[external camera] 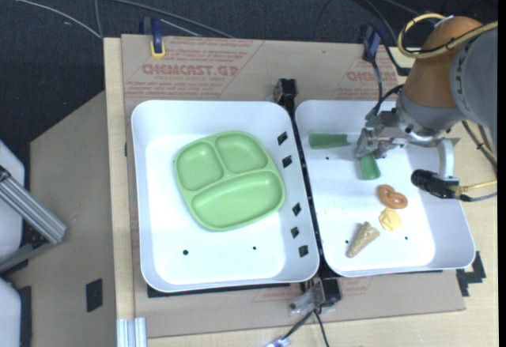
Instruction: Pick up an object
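Reading "CHEMCAST" in red on the brown board [190,69].

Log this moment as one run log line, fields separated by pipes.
arm over right bin | claw at green block | grasp unconfirmed | green tray in left bin

Two bins side by side on the bench [198,61]. Left bin [158,258]: divided plate [229,179] lying near the middle, nothing else on it. Right bin [443,247]: block [328,141] at the back left, cylinder [368,167] just right of and in front of it, under the end effector [370,144]. Pretzel [391,197] further forward and right, small lump [389,219] touching its front. Cone [362,239] front centre, left of the lump.
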You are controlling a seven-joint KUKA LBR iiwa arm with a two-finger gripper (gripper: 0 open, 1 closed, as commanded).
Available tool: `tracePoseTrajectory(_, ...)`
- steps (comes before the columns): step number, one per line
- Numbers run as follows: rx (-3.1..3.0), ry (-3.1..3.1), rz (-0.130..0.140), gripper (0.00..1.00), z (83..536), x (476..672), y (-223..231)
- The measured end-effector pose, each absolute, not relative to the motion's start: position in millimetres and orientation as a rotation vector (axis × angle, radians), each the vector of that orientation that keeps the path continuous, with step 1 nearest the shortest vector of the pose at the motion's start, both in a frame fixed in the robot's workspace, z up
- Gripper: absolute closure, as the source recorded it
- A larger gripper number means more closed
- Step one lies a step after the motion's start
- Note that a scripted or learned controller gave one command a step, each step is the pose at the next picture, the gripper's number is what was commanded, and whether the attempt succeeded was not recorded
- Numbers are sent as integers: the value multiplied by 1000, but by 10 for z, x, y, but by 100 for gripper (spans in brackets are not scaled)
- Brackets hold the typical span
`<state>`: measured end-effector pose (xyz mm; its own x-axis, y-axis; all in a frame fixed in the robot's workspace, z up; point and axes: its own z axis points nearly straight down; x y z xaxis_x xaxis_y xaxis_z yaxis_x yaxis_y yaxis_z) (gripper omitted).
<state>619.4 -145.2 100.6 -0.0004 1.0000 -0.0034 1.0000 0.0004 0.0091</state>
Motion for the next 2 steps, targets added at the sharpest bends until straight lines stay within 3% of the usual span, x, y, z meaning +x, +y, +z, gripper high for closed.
tracePoseTrajectory(2, 2214, 2220, 8, 100, 2103, 6316, -1267)
